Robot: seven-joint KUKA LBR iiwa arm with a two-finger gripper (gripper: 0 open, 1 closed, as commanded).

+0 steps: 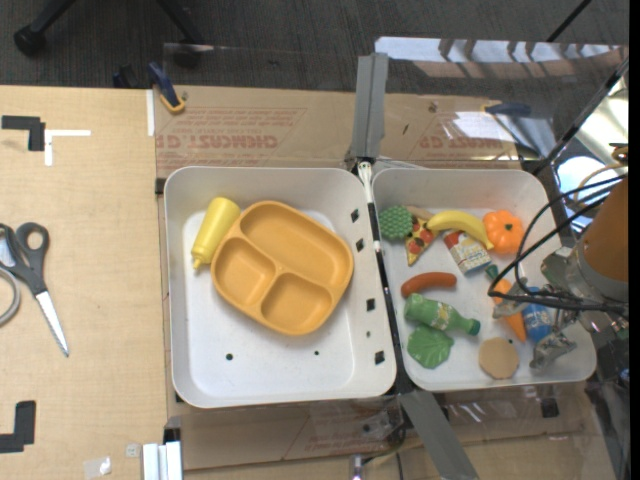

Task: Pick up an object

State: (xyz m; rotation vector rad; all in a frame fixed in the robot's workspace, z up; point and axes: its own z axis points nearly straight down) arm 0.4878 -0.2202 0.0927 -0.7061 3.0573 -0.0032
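Note:
The gripper (548, 336) reaches in from the right and hangs low over the right bin's (455, 185) near right corner. Right at it lie a blue item (536, 321) and an orange piece (514, 325), partly hidden by the gripper. A tan round cookie (498, 359) sits just left of it. Further left are a green bottle (441, 316), a green leafy piece (430, 347) and a red sausage (429, 282). At the back lie a banana (459, 222), an orange pumpkin-like toy (504, 229), a pizza slice (417, 242), a small bottle (468, 253) and a green bumpy toy (396, 222).
The left bin (200, 368) holds a yellow divided tray (281, 266) and a yellow bottle (213, 230). Black cables (540, 238) arc over the right bin's right side. Scissors (36, 280) lie on the wooden board at the left.

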